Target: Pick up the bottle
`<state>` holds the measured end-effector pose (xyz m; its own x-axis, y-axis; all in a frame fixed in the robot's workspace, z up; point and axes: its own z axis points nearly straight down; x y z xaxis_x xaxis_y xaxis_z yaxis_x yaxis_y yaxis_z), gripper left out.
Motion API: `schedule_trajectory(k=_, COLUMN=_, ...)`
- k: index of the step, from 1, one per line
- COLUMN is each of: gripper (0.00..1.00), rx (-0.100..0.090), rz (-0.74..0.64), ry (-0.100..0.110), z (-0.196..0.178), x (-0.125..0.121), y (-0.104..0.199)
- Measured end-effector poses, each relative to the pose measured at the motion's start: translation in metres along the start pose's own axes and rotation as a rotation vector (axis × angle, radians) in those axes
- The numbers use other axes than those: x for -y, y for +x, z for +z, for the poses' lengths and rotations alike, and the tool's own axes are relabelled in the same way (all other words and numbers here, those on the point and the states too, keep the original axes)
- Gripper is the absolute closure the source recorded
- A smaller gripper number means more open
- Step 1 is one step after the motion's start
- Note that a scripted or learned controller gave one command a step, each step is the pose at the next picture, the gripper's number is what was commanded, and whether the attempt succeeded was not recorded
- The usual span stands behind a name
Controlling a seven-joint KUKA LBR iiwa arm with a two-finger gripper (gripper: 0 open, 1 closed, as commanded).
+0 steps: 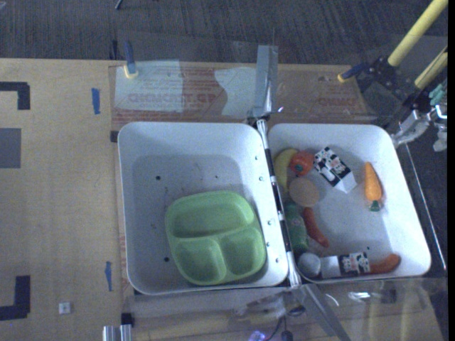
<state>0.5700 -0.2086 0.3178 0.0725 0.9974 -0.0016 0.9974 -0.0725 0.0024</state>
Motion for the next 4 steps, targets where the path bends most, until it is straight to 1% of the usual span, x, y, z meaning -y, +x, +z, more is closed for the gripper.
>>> schedule_trajectory(k=1, gripper=0.00, rx=-0.002, rz=0.343, ry=0.005, z=0.122, x=0.061, y=0.040)
schedule_trajectory(k=2, gripper=0.00, rx=0.000, rz=0.161, ry=0.000, z=-0.006, x=0.002, y=0.005)
schedule_trajectory(k=3, gripper=1.00, rx=0.002, rz=0.157, ry=-0.002, z=-0.017, x=0.001, y=0.007)
schedule_trajectory(k=4, gripper=1.00, rx=-0.002, rz=0.411, ry=0.006, z=0.174, x=0.053, y=0.016)
